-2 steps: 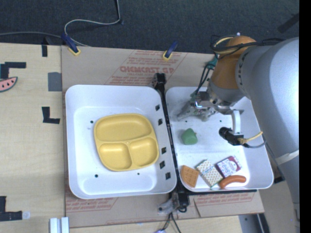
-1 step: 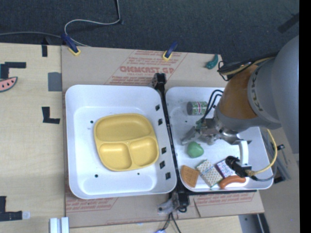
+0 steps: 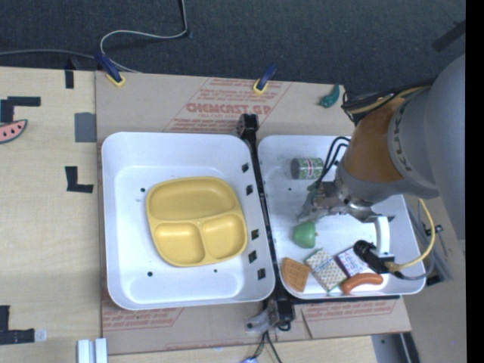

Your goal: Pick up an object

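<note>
Gripper (image 3: 311, 206) is seen low in right bin (image 3: 404, 225), just above green object (image 3: 305, 235); finger opening and any grasp cannot be told.

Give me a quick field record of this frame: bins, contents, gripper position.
left bin: yellow divided plate
right bin: small can on its side, green round object, waffle-like piece, checkered packet, sausage
gripper: low in right bin, just above green round object
finger state: cannot tell
held object: none visible
</note>
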Robot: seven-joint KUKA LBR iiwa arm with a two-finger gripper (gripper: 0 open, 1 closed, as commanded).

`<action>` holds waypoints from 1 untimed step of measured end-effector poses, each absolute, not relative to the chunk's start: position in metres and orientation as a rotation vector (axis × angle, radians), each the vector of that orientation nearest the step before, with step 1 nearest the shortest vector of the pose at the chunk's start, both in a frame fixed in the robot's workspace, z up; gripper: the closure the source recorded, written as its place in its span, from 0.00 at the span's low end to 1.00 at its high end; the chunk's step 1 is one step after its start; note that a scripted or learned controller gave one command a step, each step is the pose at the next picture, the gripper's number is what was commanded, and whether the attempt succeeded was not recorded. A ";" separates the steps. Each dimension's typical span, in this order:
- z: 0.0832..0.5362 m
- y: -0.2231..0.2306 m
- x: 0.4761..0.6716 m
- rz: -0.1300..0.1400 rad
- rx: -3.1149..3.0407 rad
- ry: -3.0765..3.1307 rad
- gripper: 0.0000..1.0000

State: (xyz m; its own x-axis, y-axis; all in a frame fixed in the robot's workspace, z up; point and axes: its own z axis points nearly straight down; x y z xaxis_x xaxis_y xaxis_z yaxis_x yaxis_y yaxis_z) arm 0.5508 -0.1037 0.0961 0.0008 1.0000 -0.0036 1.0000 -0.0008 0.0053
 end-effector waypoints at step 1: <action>0.184 -0.051 0.568 0.001 2.219 2.223 1.00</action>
